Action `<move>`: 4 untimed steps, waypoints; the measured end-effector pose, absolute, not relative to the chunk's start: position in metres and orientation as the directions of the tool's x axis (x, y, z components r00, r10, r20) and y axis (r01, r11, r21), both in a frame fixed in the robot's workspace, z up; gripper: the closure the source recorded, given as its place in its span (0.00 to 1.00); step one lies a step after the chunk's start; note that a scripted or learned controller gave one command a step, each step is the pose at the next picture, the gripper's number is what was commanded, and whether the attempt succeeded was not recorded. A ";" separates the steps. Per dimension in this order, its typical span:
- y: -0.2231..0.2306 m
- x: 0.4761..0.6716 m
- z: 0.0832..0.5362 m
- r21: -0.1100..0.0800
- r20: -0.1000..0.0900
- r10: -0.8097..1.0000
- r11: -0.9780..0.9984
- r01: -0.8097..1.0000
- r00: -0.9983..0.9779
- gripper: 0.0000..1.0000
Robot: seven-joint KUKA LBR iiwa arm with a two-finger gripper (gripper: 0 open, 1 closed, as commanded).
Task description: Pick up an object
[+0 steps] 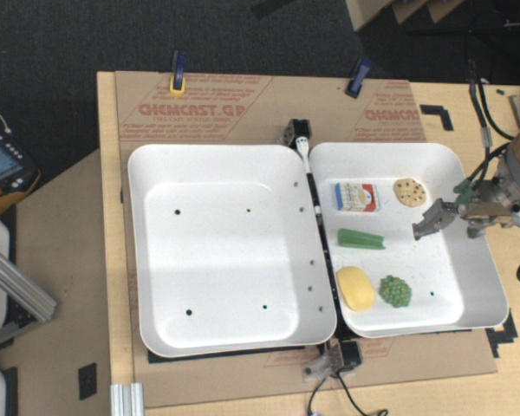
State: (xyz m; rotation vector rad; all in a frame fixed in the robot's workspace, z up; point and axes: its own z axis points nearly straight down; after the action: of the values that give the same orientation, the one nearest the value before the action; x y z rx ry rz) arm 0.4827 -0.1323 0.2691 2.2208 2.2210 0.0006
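Note:
The right bin [481,295] holds several objects. A white box with blue and red print [357,197] lies near its back left, and a round tan cookie [408,191] sits just right of the box. A long green piece [361,239] lies in the middle. At the front a yellow lemon-like lump [356,288] sits next to a green broccoli floret [395,291]. My gripper [435,219] hangs over the right part of this bin, right of the green piece and below the cookie, apart from all of them.
The left bin [140,232] stands beside the right one on a brown board [243,102]. Two blue clamps [178,69] [358,76] hold the board's far edge. Cables [484,120] run down to the wrist at the right.

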 end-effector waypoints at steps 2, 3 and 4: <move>-0.099 0.480 0.082 0.002 0.003 1.000 -0.002 1.000 0.002 0.00; -0.089 0.545 0.192 0.016 -0.003 1.000 0.005 1.000 -0.005 0.00; -0.092 0.505 0.294 0.011 -0.002 1.000 0.001 1.000 -0.001 0.00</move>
State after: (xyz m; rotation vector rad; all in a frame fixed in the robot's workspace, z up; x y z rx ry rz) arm 0.5053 -0.0923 0.2941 2.2140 2.2156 0.0107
